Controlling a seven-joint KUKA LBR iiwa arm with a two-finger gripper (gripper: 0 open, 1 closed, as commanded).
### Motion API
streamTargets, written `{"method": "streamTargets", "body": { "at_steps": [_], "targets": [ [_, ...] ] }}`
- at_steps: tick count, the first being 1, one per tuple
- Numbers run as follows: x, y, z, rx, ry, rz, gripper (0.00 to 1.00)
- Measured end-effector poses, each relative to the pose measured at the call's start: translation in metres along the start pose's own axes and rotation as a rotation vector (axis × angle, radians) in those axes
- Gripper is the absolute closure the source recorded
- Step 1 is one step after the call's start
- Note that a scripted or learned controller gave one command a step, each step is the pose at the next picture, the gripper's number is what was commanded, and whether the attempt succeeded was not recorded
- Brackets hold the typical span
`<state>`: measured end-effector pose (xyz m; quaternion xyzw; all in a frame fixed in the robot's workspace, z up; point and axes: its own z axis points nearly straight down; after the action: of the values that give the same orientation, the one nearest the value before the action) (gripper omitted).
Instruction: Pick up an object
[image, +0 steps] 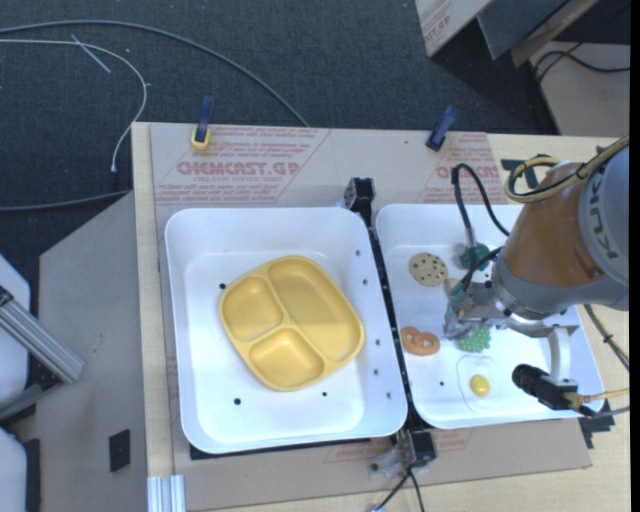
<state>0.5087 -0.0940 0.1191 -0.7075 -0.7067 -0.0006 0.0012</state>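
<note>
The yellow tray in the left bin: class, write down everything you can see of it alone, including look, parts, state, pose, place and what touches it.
The yellow tray looks like smooth, slightly glossy plastic, with rounded corners and a raised rim. Ridges divide it into three compartments, two toward the far side and one at the near end. It lies flat and right way up, turned at an angle to the walls of the left bin, near the bin's middle. It rests on the bin's floor. Nothing lies in it.

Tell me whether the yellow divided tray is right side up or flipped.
Right side up: the yellow tray in the left bin shows its three hollow compartments facing up.
</note>
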Motion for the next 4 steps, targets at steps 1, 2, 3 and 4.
{"method": "streamTargets", "body": {
  "at_steps": [1,2,3,4],
  "targets": [
    [-0.008,-0.005,-0.051,-0.006,-0.003,0.0,1.0],
    [-0.006,0.004,-0.098,-0.007,-0.004,-0.003,1.0],
    [-0.005,0.005,-0.114,-0.004,-0.003,-0.002,1.0],
    [0.041,0.026,-0.123,-0.004,-0.001,-0.008,1.0]
  ]
}}
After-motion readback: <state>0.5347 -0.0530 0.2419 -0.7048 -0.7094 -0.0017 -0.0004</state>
